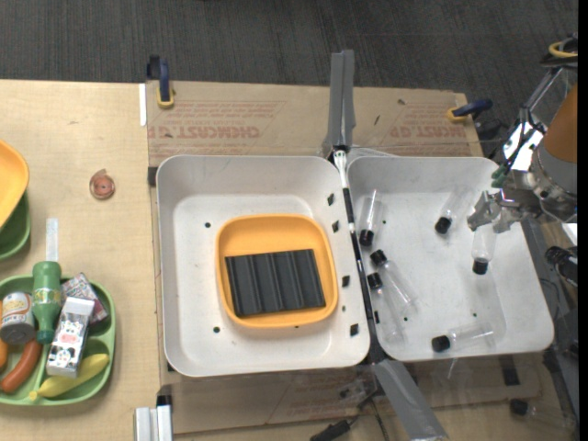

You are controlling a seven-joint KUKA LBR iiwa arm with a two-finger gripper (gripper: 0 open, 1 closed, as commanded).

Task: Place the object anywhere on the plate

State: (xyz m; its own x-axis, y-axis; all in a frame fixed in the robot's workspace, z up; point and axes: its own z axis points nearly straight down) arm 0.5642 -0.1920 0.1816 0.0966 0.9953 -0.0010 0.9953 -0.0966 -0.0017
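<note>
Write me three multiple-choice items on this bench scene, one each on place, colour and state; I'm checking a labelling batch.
1. Where does the orange plate lie?
A. left bin
B. right bin
C. on the cardboard

2. What colour is the ridged block on the plate?
A. white
B. dark grey
C. green

3. How do the clear vials in the right bin rest?
A. stacked upright in a rack
B. scattered about the bin floor
C. lined up on the plate

Answers: 1 A, the plate sits inside the left bin. 2 B, the block is dark against the orange. 3 B, the vials lie apart at differing angles.
</note>
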